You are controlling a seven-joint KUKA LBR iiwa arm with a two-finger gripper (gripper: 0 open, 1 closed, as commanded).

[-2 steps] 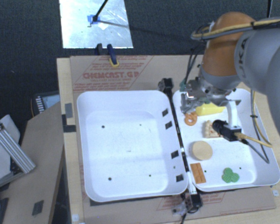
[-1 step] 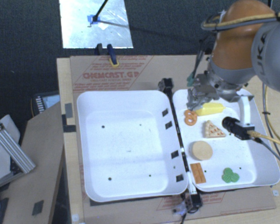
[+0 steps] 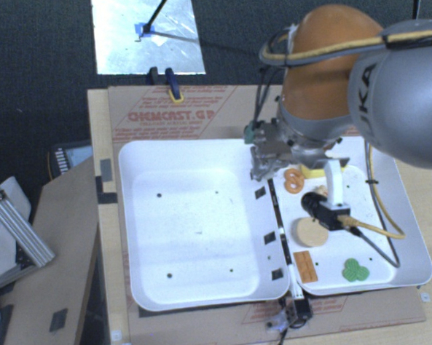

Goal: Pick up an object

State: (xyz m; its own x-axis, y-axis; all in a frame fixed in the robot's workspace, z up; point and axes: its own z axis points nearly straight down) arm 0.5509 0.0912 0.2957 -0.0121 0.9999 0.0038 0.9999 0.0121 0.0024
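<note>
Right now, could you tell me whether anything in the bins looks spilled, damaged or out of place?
Nothing stands out. The orange ring, tan disc, orange block and green piece lie apart in the right bin, none spilled or visibly broken.

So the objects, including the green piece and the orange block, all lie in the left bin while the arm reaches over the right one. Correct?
Not quite. The camera view shows the green piece, the orange block and the other objects in the right bin, not the left bin. The arm does reach over the right bin, as you said.
</note>
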